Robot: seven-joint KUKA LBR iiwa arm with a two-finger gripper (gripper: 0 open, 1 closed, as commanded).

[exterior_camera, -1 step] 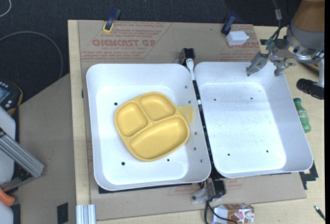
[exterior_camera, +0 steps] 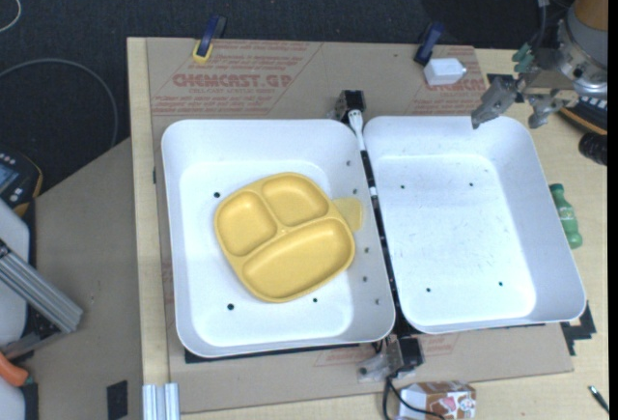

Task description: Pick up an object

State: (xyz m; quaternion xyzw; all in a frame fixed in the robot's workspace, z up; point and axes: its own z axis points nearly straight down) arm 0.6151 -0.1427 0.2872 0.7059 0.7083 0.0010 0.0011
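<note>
Fingers (exterior_camera: 513, 106) spread and holding nothing, the gripper hangs over the right bin's (exterior_camera: 541, 297) far right corner. A yellow divided tray (exterior_camera: 284, 237) lies in the left bin (exterior_camera: 183, 215); brown counter (exterior_camera: 290, 70) borders both bins.

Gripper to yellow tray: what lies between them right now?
In the camera view, bare floor of the right bin, then the two bins' adjoining rims, lie between the gripper and the yellow tray in the left bin.
</note>
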